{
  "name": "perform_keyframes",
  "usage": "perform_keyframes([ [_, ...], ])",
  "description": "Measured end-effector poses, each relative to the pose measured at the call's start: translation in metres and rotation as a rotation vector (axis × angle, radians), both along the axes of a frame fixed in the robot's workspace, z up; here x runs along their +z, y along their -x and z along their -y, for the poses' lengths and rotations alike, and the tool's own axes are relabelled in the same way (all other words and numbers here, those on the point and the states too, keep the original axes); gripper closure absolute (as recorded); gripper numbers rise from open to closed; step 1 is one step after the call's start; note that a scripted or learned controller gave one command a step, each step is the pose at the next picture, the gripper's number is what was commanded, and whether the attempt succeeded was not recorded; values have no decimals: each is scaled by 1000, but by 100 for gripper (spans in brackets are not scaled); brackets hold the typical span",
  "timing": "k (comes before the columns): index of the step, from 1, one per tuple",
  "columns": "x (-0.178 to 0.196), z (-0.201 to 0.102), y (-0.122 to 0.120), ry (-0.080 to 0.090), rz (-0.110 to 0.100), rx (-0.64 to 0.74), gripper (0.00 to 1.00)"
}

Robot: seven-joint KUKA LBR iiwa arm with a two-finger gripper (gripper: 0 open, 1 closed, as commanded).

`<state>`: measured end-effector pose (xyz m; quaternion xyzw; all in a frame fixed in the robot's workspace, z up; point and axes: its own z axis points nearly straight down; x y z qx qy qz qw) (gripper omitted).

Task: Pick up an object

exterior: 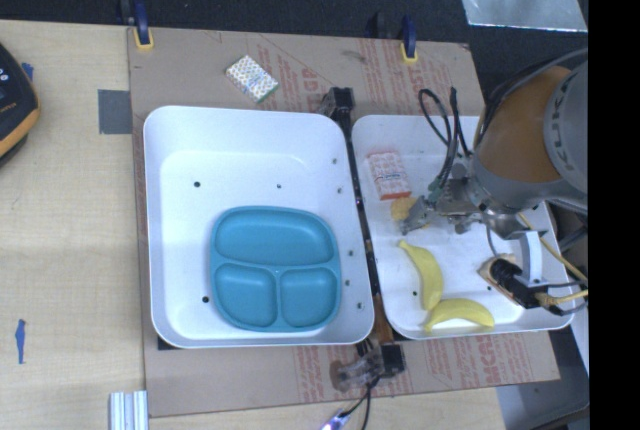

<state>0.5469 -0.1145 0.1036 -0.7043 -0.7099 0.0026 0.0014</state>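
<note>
Approach stage of a pick: my claw (432, 208) sits low in the right bin (455, 326), near its middle, with nothing visibly between its tips; whether it stands open or closed I cannot tell from this slanted overhead view. Candidate objects all lie close by. A small yellow piece (402, 209) is just beside the claw on its left; a banana (424, 270) lies below it, and a second banana (460, 314) rests near the bin's lower edge. A packet (387, 174) with red print lies flat toward the bin's upper left (its lettering is too small to read). The left bin (165, 218) carries a blue tray (274, 267) with three compartments. As I judge it, the next move calls for settling over one object, most likely the yellow piece, closing, then lifting clear. Faint reddish lettering runs across the cardboard (300, 63) under the bins on the table (60, 218), but I cannot make it out.
</note>
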Motion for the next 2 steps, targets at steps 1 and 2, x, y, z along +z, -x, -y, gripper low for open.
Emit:
perform_keyframes([
  [1, -13, -3, 60, -2, 1, -3, 0],
  [2, -2, -2, 60, -2, -1, 0, 100],
])
